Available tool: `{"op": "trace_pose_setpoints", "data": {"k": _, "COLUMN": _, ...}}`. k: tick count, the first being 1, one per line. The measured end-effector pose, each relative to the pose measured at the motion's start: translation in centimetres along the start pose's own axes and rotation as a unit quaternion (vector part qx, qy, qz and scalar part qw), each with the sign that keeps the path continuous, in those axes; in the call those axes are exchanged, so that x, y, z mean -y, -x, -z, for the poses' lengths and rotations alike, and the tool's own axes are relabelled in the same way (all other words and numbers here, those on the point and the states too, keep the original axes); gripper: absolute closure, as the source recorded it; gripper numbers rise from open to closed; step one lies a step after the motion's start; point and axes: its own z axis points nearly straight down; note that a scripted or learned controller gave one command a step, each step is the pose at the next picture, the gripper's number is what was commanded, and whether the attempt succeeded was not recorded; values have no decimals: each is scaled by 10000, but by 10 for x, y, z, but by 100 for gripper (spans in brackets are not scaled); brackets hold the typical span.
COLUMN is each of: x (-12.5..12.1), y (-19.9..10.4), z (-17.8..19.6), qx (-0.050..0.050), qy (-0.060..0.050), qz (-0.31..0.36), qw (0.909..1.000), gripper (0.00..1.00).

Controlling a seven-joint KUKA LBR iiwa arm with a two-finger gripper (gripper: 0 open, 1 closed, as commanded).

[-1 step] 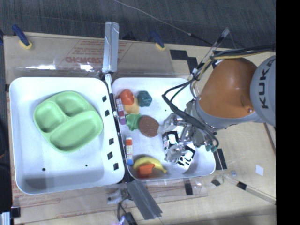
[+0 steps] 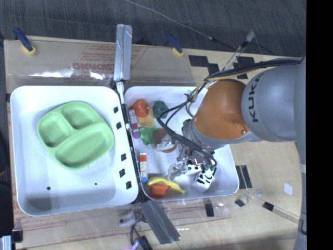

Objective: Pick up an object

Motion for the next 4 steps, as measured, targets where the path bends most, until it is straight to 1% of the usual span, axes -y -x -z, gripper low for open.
{"op": "trace_pose_setpoints", "data": {"k": 1, "x": -25, "y": 73, "z": -12, "qx": -96, "qy": 36, "qz": -253, "qw": 9996, "gripper": 0}}
{"op": "trace_pose_setpoints", "data": {"k": 2, "x": -31, "y": 38, "z": -11, "qx": -92, "qy": 26, "qz": -681, "qw": 9976, "gripper": 0}}
{"op": "trace_pose_setpoints", "data": {"k": 3, "x": -11, "y": 20, "z": 7, "qx": -109, "qy": 35, "qz": 54, "qw": 9999, "gripper": 0}}
{"op": "trace_pose_setpoints", "data": {"k": 4, "x": -25, "y": 42, "z": -12, "qx": -90, "qy": 39, "qz": 290, "qw": 9995, "gripper": 0}}
